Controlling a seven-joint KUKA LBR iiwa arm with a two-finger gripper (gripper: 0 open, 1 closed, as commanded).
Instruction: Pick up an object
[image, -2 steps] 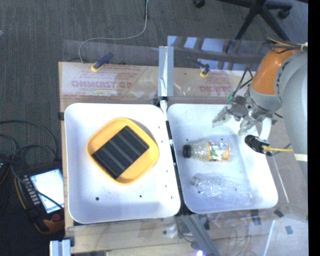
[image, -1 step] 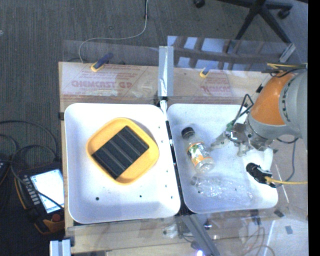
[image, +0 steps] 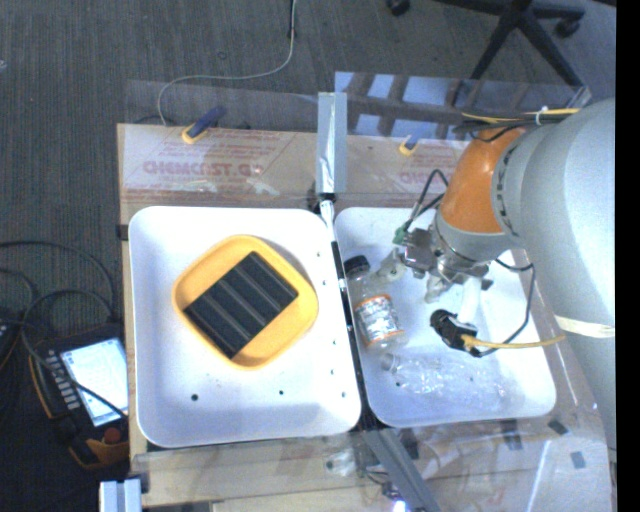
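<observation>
- The gripper (image: 452, 275) is hovering over the right bin (image: 520, 395); I cannot tell its state.
- The small bottle (image: 372, 310) is lying left of it, long axis running near-to-far.

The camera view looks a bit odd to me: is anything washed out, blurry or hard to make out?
In the camera view, the white bins glare brightly; the big grey arm looms soft and blurred close to the lens; the clear plastic bag nearly vanishes against the right bin; the yellow dish stays crisp.
</observation>
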